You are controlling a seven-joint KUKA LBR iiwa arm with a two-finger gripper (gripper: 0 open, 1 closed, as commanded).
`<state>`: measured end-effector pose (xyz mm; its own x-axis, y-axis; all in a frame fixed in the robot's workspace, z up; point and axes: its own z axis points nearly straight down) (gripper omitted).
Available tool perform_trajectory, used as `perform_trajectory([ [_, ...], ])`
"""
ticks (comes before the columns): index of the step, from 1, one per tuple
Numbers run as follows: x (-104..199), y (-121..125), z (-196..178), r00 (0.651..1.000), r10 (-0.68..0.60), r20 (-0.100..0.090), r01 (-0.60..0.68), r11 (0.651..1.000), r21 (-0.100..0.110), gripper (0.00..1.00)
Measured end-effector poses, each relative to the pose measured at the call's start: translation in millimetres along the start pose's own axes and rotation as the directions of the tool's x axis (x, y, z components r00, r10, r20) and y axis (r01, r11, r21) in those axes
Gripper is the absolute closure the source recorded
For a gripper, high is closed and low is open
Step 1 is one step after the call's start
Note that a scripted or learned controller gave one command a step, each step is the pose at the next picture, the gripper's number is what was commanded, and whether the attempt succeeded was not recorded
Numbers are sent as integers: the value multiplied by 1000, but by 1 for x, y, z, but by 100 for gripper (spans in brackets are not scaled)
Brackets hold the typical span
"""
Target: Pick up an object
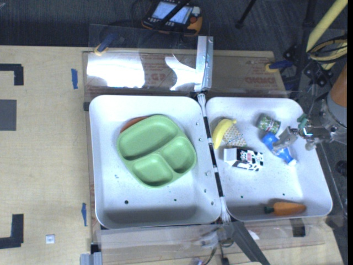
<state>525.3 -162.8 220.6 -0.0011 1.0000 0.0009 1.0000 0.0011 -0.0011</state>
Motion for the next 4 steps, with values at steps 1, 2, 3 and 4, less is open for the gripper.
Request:
perform_trajectory([
  [1, 48, 19, -58, 998, -68, 1, 68, 998, -3, 0],
  [2, 5, 58, 65, 996, 87, 1, -87, 996, 0, 0],
  [3, -23, 80, 127, 986, 169, 0, -169, 986, -1, 0],
  [4, -23, 81, 117, 986, 168, 1, -168, 986, -3, 100],
])
